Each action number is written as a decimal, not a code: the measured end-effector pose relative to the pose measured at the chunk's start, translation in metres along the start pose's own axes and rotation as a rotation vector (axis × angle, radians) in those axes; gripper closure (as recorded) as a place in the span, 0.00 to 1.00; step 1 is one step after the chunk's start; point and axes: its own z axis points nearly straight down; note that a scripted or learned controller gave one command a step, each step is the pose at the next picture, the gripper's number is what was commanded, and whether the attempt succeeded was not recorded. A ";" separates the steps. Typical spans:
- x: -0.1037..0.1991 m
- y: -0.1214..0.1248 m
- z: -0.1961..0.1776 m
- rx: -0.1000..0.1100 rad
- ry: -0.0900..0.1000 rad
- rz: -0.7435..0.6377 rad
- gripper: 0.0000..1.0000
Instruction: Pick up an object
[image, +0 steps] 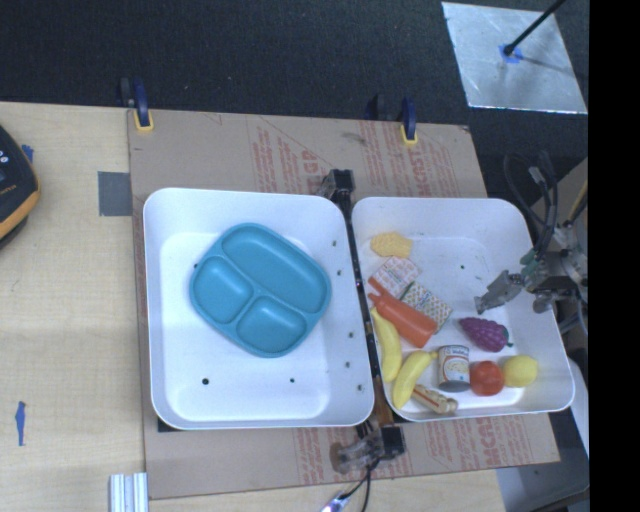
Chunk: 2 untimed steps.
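Observation:
The right bin (450, 225) holds several toy foods: a yellow corn piece (391, 244), a small patterned box (396, 274), a second patterned box (424, 300), an orange carrot (404, 314), two yellow bananas (396, 360), a small can (453, 366), a red tomato (487, 378), a lemon (520, 371), purple grapes (484, 332) and a tan stick (433, 400). My gripper (497, 293) reaches in from the right edge, low over the bin's right side, just above and right of the grapes. Nothing shows between its fingers.
The left bin (170, 390) holds a blue divided plate (260, 288). Both bins rest on a cardboard sheet (250, 140) clamped to the wooden bench. A yellow and black device (15, 190) lies at the far left edge.

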 end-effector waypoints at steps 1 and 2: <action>0.067 0.025 0.093 0.002 0.000 -0.002 0.00; 0.076 0.021 0.134 0.000 -0.002 0.001 0.00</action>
